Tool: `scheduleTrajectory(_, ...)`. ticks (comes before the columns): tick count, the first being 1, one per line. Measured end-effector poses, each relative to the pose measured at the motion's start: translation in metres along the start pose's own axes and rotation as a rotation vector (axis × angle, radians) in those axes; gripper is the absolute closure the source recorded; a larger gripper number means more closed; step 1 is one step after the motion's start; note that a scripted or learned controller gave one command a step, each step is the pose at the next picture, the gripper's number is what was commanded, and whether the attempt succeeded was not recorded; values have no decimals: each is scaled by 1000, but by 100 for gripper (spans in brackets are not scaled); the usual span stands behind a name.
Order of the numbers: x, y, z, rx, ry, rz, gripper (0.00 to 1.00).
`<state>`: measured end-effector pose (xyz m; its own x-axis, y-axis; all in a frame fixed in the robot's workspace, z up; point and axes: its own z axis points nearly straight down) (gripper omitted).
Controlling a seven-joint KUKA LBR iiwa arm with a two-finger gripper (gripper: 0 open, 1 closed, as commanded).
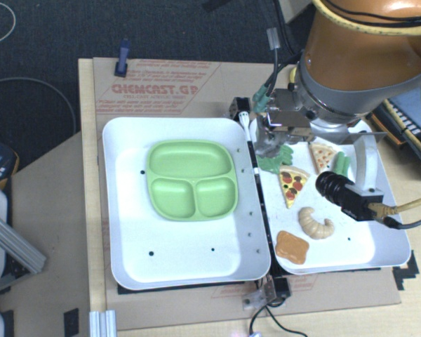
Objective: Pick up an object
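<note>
My gripper (268,146) hangs low over the far left corner of the right bin (379,255), close to the wall between the two bins. Directly under it lies a green leafy toy (275,163), partly covered by the gripper. A pizza slice (292,183) lies just in front of the green toy. A second pizza slice (323,154) and a small green piece (341,164) lie to its right. Nearer the front are a tan curled shrimp-like toy (316,224) and a brown toast-like piece (292,247).
The left bin (126,209) holds a light green divided plate (193,180) with three compartments. Both bins rest on a cardboard sheet (154,83). A small blue object (121,58) sits at the cardboard's far left edge. The arm's bulky body looms over the right bin's back.
</note>
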<state>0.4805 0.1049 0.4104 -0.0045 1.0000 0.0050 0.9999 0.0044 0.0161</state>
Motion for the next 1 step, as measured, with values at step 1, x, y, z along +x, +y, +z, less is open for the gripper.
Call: scheduleTrajectory(1, -47, -3, 72, 25, -7, 11, 100)
